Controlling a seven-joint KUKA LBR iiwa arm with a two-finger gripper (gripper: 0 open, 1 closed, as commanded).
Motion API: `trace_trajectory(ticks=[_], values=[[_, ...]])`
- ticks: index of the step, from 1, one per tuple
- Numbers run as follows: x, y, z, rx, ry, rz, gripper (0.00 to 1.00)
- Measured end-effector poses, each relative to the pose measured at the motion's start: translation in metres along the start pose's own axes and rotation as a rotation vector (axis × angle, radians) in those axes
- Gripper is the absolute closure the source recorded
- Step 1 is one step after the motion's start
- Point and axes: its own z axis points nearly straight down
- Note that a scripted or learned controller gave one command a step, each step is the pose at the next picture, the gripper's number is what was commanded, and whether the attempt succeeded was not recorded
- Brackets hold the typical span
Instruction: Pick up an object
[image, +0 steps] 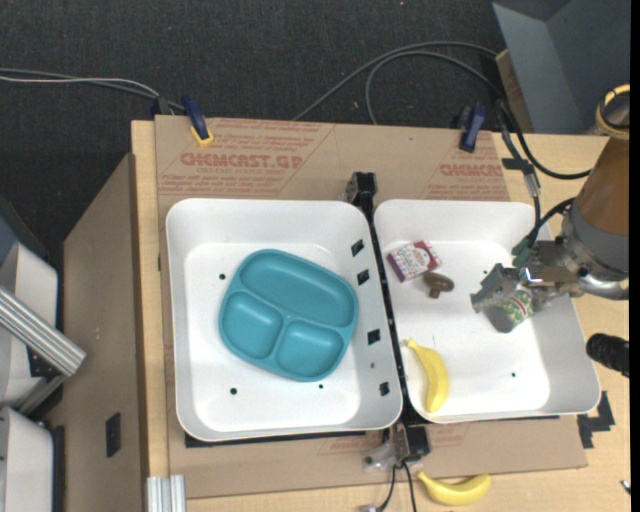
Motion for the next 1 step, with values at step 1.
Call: trace_trajectory(ticks=[1], values=[[0.0003, 0.0021, -0.0058, -0.013, -0.001, -0.003, 0.00]])
